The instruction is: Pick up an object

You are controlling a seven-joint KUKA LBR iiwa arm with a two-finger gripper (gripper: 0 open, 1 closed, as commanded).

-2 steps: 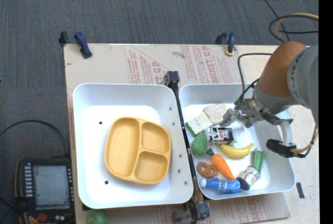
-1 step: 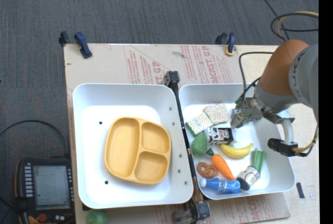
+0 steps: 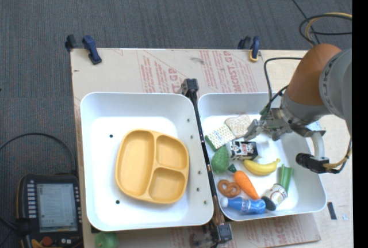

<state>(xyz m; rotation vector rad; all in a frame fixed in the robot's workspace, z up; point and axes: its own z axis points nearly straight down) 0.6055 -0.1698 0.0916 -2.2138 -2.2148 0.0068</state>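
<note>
Right bin [image 3: 322, 198]: claw [image 3: 255, 133] low over the toys, fingers spread wide and holding nothing, just above the milk carton [image 3: 244, 150], with a cracker [image 3: 238, 124] and a banana [image 3: 261, 167] (yellow) nearby. Left bin [image 3: 95, 109]: a divided yellow plate [image 3: 152, 166].

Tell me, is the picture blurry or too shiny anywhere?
Camera view: light is soft and even, with faint shadows under the yellow tray and the banana; toys look a bit fuzzy because they are small; the white bins are bright but not glaring.
</note>
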